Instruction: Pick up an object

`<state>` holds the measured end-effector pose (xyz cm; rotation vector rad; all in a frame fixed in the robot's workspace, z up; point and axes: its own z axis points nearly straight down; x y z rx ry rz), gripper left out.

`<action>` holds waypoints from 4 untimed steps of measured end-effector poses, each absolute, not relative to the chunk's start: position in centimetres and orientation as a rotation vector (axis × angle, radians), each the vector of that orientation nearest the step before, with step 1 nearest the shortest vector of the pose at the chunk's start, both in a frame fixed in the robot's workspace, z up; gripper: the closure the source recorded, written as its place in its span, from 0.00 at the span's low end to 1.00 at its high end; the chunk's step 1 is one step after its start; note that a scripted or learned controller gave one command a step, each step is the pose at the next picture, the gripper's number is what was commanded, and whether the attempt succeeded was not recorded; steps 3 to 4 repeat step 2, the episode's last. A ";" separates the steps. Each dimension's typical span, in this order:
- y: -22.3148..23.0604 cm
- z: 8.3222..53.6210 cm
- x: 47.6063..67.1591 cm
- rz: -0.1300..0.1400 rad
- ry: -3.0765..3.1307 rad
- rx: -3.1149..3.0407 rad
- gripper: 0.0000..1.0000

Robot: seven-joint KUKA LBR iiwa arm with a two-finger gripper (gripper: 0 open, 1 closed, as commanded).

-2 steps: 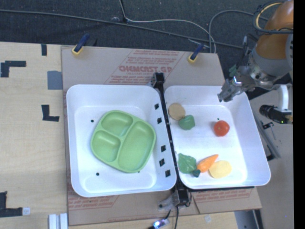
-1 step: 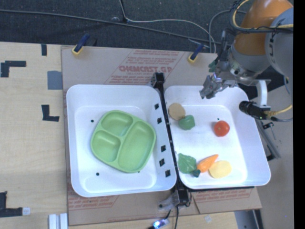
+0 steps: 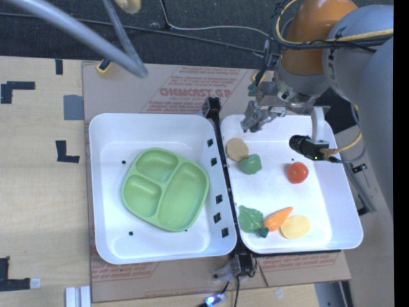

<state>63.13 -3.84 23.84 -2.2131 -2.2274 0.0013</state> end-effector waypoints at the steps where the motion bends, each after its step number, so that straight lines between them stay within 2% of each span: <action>1: 0.7 23.9 63.8 0.000 -2.227 -2.214 1.00; 2: 6.5 24.2 63.4 0.000 -2.228 -2.212 1.00; 4: 6.5 24.2 63.4 0.000 -2.228 -2.212 1.00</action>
